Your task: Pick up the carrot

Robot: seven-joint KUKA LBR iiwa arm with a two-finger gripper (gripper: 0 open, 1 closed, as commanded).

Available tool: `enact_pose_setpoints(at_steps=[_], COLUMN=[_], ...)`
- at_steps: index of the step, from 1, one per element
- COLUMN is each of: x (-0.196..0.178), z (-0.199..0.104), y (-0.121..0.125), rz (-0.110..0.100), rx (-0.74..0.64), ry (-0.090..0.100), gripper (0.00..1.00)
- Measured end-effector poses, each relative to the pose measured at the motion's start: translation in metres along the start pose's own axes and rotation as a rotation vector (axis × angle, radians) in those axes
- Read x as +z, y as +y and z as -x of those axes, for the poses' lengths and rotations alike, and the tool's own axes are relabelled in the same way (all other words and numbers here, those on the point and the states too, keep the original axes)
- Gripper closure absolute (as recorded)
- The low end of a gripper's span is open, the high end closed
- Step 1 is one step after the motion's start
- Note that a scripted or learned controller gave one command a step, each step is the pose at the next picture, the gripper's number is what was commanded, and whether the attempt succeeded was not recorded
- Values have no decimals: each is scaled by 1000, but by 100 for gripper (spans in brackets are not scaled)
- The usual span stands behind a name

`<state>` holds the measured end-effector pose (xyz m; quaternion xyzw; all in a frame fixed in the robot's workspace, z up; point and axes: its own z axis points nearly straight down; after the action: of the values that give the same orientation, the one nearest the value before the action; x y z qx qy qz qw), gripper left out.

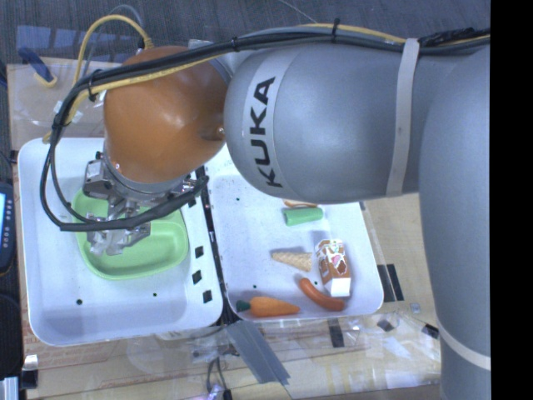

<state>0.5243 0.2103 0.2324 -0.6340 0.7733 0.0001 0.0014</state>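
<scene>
Carrot (pixel 271 307) orange, green tip. Bins (pixel 50 307) white. Dish (pixel 158 252) lime green. Sausage (pixel 321 296) red-orange. Block (pixel 301 216) green. Arm (pixel 350 123) grey, orange band (pixel 158 115).

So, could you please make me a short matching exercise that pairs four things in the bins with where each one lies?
Things:
1. carrot
2. green plate
3. small carton
4. gripper

Places:
A. in the left bin, under the gripper
B. at the near edge of the right bin, beside the divider
C. over the green plate in the left bin
D. toward the right side of the right bin, just above the sausage

Pairs: 1-B, 2-A, 3-D, 4-C
</scene>
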Motion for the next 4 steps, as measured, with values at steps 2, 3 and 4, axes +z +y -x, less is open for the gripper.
enact_pose_setpoints(at_steps=[2, 3, 4], x=[18, 2, -8], z=[5, 6, 7], y=[21, 16, 16], rz=[2, 3, 4], rx=[-728, -1240, -1243], ry=[-1, -2, -3], gripper=[100, 100, 100])
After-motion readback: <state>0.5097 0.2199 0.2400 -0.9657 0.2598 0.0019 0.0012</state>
